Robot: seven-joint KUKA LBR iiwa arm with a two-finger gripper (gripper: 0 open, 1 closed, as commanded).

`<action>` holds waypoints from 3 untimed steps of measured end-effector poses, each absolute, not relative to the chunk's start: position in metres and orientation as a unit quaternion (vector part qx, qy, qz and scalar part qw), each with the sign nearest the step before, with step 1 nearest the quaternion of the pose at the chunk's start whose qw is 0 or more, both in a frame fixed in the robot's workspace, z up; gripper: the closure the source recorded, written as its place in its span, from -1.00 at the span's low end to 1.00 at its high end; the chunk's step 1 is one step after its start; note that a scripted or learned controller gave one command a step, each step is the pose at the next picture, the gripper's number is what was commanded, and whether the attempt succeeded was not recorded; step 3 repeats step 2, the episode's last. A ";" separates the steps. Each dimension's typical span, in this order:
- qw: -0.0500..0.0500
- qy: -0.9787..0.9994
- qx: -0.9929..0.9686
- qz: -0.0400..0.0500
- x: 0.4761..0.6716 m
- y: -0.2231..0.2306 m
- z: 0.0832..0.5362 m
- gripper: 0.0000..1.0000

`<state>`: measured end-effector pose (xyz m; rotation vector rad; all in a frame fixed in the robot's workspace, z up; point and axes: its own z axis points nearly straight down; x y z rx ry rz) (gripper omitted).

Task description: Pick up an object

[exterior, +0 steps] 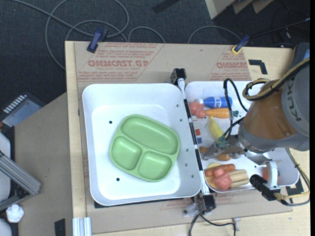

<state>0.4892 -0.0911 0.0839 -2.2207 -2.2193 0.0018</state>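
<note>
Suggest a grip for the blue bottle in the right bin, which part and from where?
Probably the blue bottle mid-body, from straight above. It lies on its side, long axis across the right bin, so fingers should close across its narrow width. An orange carrot lies close along its near side, leaving little room there.

Well off from the pincer [222, 144], the far bin [93, 132] is plain white with a few small black dots on its floor, and it bears a pale green divided tray [144, 147]. The near bin [197, 90] around the pincer is white too. Just beyond the pincer lie a yellow piece [215, 130], an orange carrot-like piece [218, 113], a blue and white bottle [216, 102] and a salmon-pink toy [197, 109]. On its other side sit a red-pink lump [221, 180] and a tan stick [239, 177]. The arm [270, 117] is grey with an orange-brown band. The table [123, 63] is tan board printed with red lettering.
</note>
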 end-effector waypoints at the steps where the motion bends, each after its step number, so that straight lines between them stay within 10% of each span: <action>1: 0.000 -0.706 -0.708 0.000 0.490 -0.091 0.094 1.00; 2: 0.000 -0.708 -0.706 -0.001 0.567 -0.009 0.185 1.00; 3: 0.000 -0.708 -0.706 -0.001 0.567 -0.009 0.185 1.00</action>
